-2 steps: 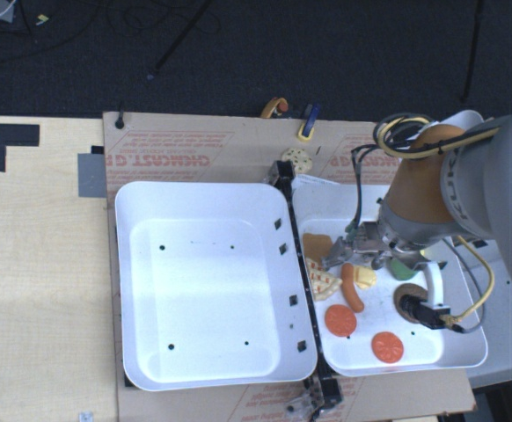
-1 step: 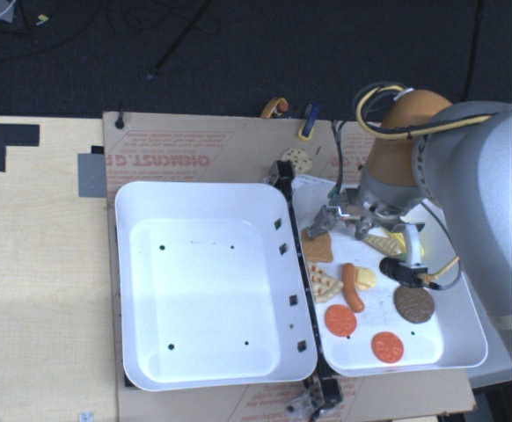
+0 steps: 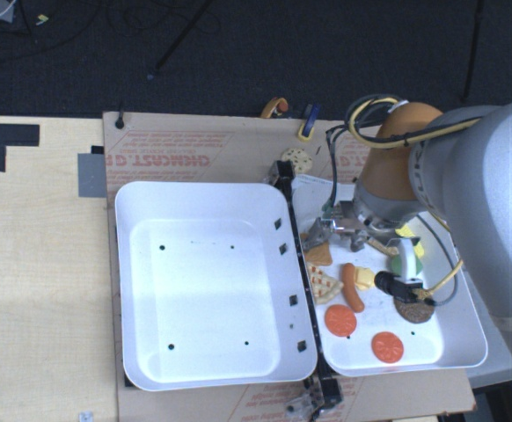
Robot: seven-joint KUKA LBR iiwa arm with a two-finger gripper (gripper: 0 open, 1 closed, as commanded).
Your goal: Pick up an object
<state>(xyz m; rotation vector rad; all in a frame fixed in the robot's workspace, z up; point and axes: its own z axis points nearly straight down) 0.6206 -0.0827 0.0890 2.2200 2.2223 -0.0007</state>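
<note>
- Two shallow white bins sit side by side on the bench; the left bin (image 3: 150,227) and the right bin (image 3: 454,345) meet along a dark divider with clips.
- Nearest in the right bin lie two orange-red discs: one tomato slice (image 3: 387,347) toward the near edge, another tomato slice (image 3: 340,321) just left and slightly farther.
- A sausage (image 3: 352,287) lies just beyond them, roughly pointing near to far, with a pizza slice (image 3: 325,283) just beside it on the left, close to the divider.
- A brown round cookie (image 3: 415,310) rests right of the sausage, partly under a black part of the arm.
- A small yellow piece (image 3: 364,278) sits just right of the sausage's far end.
- A tan bread-like piece (image 3: 318,254) lies farther back beside the divider.
- The gripper (image 3: 326,228) hangs low over the far left part of the right bin, just above the bread-like piece; whether its fingers are parted or closed, I cannot tell.
- The grey arm (image 3: 467,192) with its orange band enters from the right.
- Beyond the bins, a pale spotted object (image 3: 296,159) rests on the cardboard.
</note>
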